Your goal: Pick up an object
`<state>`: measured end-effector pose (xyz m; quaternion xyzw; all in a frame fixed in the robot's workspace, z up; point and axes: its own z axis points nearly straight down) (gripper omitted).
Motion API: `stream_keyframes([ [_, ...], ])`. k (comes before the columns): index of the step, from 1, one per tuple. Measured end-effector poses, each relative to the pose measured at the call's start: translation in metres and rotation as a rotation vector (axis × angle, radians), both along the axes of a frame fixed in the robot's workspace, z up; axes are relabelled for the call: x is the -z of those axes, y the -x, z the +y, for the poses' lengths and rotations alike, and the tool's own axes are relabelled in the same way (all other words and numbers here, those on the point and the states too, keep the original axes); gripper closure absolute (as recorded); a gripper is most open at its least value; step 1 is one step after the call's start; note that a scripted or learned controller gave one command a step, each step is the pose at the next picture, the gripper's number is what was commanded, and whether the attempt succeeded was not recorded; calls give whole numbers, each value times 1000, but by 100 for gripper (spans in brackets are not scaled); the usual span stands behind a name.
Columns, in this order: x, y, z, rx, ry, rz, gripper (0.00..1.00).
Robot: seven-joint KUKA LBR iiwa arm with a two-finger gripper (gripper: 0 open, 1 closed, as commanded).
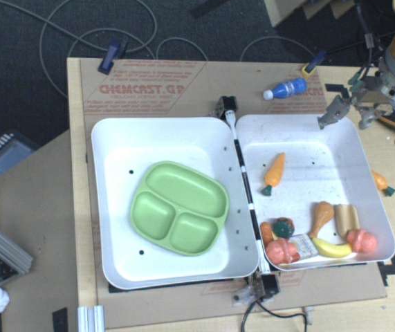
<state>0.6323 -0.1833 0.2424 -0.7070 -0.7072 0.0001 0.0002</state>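
The right bin [335, 159] holds several toy foods. An orange carrot [274, 171] lies alone near its middle. Along the near edge sit a drumstick [321, 217], a brown bread piece [346, 218], a yellow banana [333, 249], a pink item [362, 241], a dark red and green fruit [282, 227] and a red item [280, 252]. My gripper [348, 116] hangs over the bin's far right corner, well away from the food. Its fingers [333, 111] are spread open with nothing between them.
A green divided plate [178, 207] lies in the left bin [114, 144]. A blue bottle [287, 88] lies on the bench beyond the right bin. A small orange toy [380, 182] rests just outside that bin's right rim. Cables run across the floor behind.
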Motion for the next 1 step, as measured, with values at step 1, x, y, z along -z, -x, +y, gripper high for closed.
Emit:
stream_keyframes([
  [1,79,18,65,-1,-2,3,0],
])
